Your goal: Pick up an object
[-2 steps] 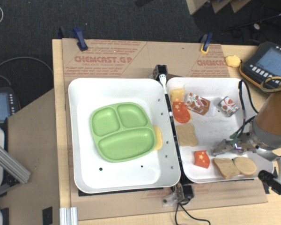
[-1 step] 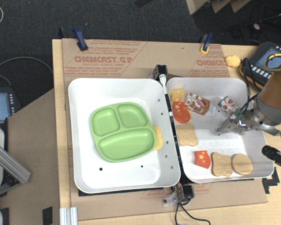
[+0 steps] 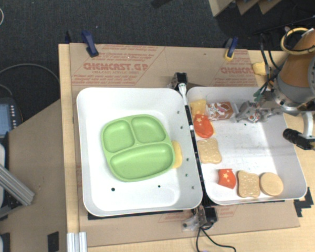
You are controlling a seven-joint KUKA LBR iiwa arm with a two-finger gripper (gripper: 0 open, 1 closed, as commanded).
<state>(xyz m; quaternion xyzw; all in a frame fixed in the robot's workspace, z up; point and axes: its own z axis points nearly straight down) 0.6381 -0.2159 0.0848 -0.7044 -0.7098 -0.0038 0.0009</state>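
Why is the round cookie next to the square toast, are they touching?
Touching. The camera view shows the round cookie pressed edge to edge against the square toast in the right bin, no white showing between them.

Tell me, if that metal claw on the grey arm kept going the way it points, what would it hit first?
The gripper points leftward and down over the right white bin. Likely first in line is the red-and-white patterned food piece just ahead, though its height above the bin is unclear.
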